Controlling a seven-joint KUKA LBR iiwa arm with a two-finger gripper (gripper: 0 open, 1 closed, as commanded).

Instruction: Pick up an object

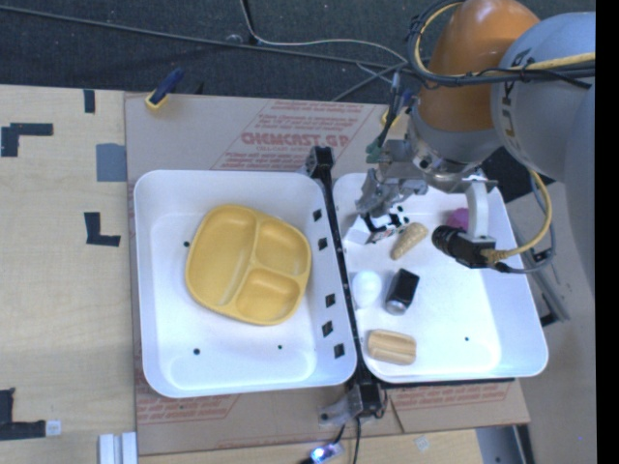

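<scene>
My gripper (384,212) hangs over the upper left part of the right bin (503,341), fingers pointing down at a small black-and-white object (384,224) right beneath them. A tan oblong piece (408,240) lies just to the right of it. Lower in the same bin are a white ball (367,284), a black cylinder (401,290) and a tan bread-like roll (391,347). A magenta item (456,218) peeks out from behind the arm. Nothing is visibly held between the fingers.
The left bin (155,259) holds a yellow divided plate (249,262). A black divider with clips (332,259) runs between the bins. The arm's orange-banded wrist (474,46) and cables loom over the right bin's upper half.
</scene>
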